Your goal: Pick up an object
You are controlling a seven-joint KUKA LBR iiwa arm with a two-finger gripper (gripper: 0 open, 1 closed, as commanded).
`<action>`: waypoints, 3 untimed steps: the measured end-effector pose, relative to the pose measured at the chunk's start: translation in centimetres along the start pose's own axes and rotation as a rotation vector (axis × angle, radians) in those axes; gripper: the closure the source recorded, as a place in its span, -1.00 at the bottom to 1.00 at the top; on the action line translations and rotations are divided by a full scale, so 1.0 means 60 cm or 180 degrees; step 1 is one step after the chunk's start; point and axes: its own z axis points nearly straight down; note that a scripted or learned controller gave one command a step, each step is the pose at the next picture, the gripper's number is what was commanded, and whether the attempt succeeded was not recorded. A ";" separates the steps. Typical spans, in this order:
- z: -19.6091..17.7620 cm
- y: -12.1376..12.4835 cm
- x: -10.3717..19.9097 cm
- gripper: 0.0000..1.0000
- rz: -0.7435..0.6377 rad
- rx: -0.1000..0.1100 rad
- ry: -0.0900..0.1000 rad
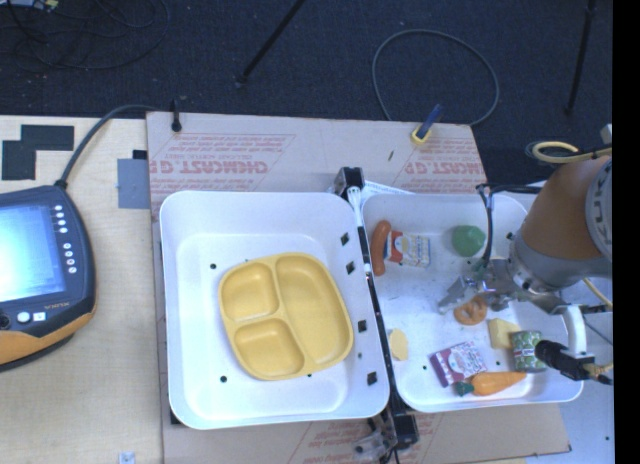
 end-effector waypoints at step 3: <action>-0.245 -0.044 0.235 1.00 -0.0028 -0.0032 -0.0002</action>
